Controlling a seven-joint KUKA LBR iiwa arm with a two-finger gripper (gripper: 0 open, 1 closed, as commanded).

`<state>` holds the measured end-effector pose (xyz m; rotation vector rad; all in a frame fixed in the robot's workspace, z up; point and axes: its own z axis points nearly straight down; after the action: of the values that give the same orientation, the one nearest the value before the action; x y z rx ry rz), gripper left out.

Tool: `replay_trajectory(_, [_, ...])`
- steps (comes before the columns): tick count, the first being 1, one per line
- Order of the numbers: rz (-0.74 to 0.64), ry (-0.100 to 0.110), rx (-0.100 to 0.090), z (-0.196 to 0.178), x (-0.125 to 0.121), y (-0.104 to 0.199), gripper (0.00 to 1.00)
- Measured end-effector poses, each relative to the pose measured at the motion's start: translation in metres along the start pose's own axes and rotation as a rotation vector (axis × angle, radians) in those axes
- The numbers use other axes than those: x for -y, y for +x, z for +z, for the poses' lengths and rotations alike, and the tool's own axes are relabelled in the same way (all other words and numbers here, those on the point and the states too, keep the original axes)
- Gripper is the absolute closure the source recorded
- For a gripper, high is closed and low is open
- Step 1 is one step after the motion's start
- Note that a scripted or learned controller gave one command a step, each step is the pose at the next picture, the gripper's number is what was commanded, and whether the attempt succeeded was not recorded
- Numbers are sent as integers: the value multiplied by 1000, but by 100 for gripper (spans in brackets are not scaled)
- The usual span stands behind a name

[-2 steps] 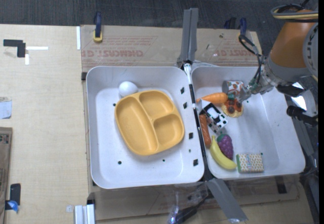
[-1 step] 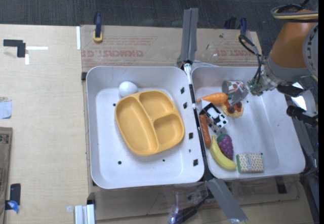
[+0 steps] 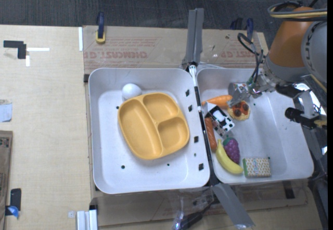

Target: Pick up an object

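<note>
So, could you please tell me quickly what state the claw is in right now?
Claw: cannot be told; it sits low in the right bin, just above the carrot.

Bench (image 3: 41, 119) bears left bin (image 3: 96, 135), right bin (image 3: 291, 140), side by side.

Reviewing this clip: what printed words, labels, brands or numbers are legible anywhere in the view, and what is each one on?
Red printed lettering, upside down in this view, runs along the cardboard sheet behind the bins: too blurred to quote with confidence.
The black-and-white patterned card in the right bin bears blocks, not readable text.
The small speckled box shows no legible label.
Nothing else carries readable writing.
</note>
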<state>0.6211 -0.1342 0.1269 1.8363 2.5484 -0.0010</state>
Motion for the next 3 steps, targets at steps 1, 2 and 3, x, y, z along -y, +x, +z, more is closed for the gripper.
replay_trajectory(1, [-100,3,3,30,-22,-28,0])
replay_trajectory(2, [-101,5,5,23,-22,-29,100])
replay_trajectory(3, [-23,-2,1,-65,-52,33,100])
